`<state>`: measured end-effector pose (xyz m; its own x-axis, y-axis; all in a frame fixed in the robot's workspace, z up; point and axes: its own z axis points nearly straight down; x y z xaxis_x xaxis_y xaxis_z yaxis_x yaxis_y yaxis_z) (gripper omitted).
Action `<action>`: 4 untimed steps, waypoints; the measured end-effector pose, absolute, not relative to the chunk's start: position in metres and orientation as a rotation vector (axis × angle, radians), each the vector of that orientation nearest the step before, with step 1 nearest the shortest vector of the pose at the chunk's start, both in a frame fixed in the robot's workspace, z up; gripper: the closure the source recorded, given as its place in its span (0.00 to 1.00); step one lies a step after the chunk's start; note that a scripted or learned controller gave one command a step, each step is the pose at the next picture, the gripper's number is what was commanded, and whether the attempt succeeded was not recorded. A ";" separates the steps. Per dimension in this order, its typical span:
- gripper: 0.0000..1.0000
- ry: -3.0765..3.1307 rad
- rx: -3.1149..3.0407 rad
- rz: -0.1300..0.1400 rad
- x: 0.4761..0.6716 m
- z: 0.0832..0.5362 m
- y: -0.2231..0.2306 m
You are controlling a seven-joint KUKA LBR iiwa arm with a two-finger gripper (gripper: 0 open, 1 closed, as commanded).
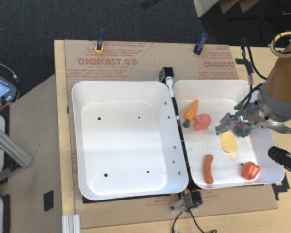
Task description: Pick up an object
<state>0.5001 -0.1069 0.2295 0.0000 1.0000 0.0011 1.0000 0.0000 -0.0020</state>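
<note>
Approach step: the gripper [231, 124] hangs over the right bin [211, 89], grip state unclear; next, descent onto the yellow piece [229, 142].

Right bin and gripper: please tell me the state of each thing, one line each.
Gripper: low over the right bin, nothing seen between its fingers.
Carrot: lying, touching the pink piece.
Yellow piece: lying below the gripper.
Sausage: lying alone.
Red pepper: near the bin's corner.
</note>
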 end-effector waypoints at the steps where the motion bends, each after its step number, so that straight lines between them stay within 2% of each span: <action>1: 0.00 -2.215 -2.219 0.004 0.477 0.078 -0.093; 2: 1.00 -2.221 -2.225 -0.005 0.480 0.095 -0.094; 3: 1.00 -2.236 -2.215 -0.014 0.487 0.190 -0.018; 4: 1.00 -2.229 -2.213 -0.005 0.479 0.191 0.044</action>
